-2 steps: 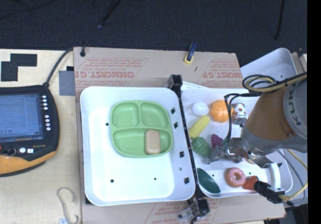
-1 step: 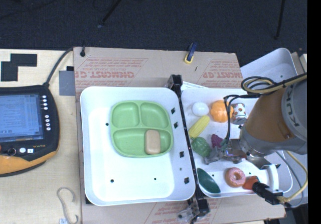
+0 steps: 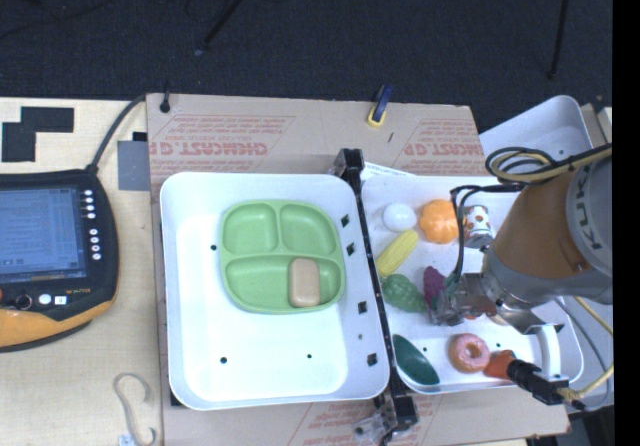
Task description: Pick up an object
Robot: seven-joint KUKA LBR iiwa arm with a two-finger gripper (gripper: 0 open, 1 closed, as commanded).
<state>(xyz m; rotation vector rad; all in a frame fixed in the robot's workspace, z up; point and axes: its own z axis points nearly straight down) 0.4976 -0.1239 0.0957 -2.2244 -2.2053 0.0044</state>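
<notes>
The right bin [image 3: 440, 386] holds several toy foods: a white egg [image 3: 399, 217], an orange [image 3: 438, 221], a yellow corn cob [image 3: 397, 253], a green vegetable [image 3: 404, 292], a purple piece [image 3: 434, 283], a dark green item [image 3: 415, 360], a pink donut [image 3: 467, 352] and a red-orange piece [image 3: 500, 364]. My gripper [image 3: 448, 309] is down in this bin, just right of the green vegetable and below the purple piece. The wrist hides its tips.
The left bin [image 3: 200, 334] holds a green divided plate [image 3: 260, 254] with a tan block [image 3: 305, 283] in its lower right compartment. A teach pendant [image 3: 50, 244] lies on the bench at the left. Cables loop near the arm [image 3: 545, 244].
</notes>
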